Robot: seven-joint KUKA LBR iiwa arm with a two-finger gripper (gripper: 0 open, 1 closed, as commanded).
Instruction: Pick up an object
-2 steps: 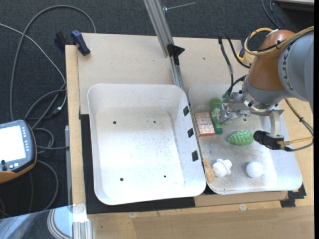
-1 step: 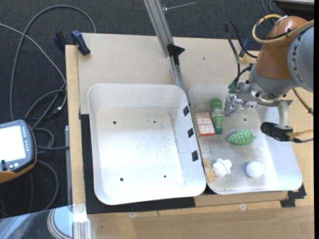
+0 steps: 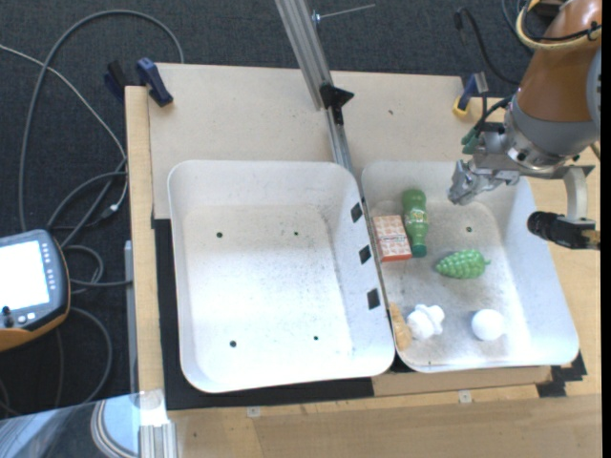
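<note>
The right bin (image 3: 535,284) holds a green bottle (image 3: 414,217) standing beside a small red-and-white box (image 3: 390,238), a bumpy green toy (image 3: 462,264), a white knobbed piece (image 3: 426,321) and a white ball (image 3: 488,324). My gripper (image 3: 462,190) hangs over the back of the right bin, to the right of the green bottle and above the bumpy green toy. Nothing shows between its tips.
The left bin (image 3: 191,256) lies next to the right one, with black clips along the shared edge (image 3: 365,253). A metal pole (image 3: 304,41) slants up from the bench's back. Blue clamps (image 3: 153,79) sit at the bench corners.
</note>
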